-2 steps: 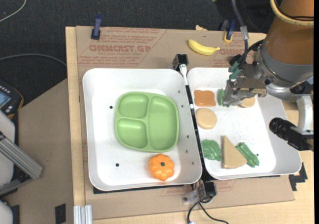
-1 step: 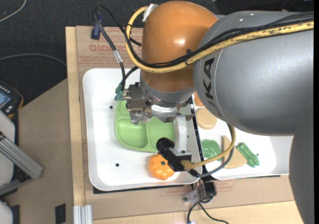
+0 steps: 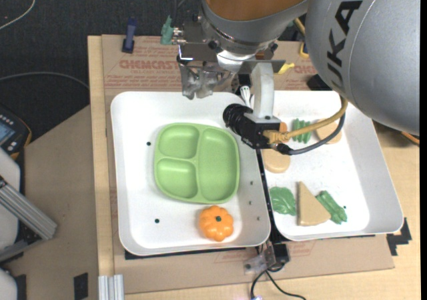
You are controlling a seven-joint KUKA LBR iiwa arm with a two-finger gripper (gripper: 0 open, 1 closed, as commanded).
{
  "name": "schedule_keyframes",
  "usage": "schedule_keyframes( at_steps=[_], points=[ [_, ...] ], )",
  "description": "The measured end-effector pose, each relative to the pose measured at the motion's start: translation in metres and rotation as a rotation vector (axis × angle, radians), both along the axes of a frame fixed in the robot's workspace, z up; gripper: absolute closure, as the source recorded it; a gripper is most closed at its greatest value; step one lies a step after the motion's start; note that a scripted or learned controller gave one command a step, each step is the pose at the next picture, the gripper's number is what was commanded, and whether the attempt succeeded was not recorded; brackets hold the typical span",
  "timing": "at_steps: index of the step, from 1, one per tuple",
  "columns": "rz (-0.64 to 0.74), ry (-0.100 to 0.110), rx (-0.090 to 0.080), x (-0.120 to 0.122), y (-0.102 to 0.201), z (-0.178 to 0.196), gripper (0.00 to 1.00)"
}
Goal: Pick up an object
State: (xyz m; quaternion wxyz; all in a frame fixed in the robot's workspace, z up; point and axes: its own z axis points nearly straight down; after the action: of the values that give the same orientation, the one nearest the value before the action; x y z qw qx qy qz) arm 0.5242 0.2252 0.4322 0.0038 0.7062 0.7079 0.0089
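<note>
Approach is judged in hand: the pincer is seen above the back rim of the left shallow white bin. Its opening cannot be told, and nothing is seen held. The green three-compartment plastic plate, the likeliest target, is found just in front; a lowering onto its rim is called for.

Bench: pale wood, visible to either side of the load. Flat on it lies a brown cardboard sheet with red lettering along its far edge. On the sheet sit two shallow white bins side by side, left bin and right bin, inner walls touching. Small blue object at the sheet's far-left corner, possibly a clip; too small to tell.
</note>
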Motion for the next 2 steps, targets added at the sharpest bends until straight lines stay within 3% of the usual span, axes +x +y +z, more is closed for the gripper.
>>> schedule_keyframes(
  at_steps=[1,2],
  points=[
    [-0.008,0.003,-0.001,-0.046,-0.072,0.106,1.00],
    [-0.008,0.029,-0.011,-0.046,-0.100,-0.007,1.00]
  ],
)
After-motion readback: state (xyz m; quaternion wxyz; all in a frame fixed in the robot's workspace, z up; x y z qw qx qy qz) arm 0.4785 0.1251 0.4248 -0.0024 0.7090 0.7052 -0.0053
